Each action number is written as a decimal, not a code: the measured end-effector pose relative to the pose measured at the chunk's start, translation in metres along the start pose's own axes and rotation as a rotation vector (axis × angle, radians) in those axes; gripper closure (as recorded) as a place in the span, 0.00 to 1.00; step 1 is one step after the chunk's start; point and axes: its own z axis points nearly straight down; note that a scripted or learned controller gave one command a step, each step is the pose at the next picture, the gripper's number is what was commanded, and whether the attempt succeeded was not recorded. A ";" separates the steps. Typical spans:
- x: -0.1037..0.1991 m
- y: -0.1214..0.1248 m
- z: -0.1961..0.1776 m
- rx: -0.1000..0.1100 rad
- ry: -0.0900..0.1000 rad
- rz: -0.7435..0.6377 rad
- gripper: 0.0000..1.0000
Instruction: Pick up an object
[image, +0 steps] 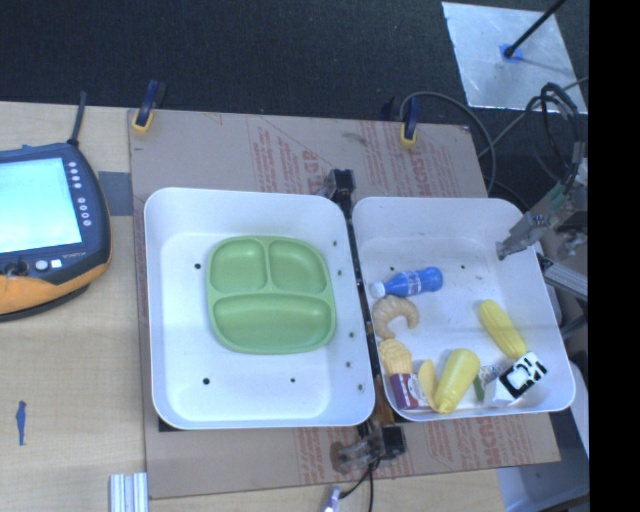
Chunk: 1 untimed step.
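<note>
gripper (520, 238) at right bin (440, 215) far-right rim, above toys; jaws' opening cannot tell, nothing seen held. candidates cluster in near half: blue bottle (414, 282), croissant (395, 313), corn cob (501, 329), yellow-green piece (456, 378). left bin (170, 300) holds green divided plate (269, 295).

Green plate (270, 296), blue bottle (415, 281)

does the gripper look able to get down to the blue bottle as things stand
Probably yes: the blue bottle lies with open bin floor above and right of it, toward the gripper; only the croissant sits close.
</note>
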 end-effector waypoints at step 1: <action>-0.022 -0.006 0.192 0.001 -0.001 -0.001 0.00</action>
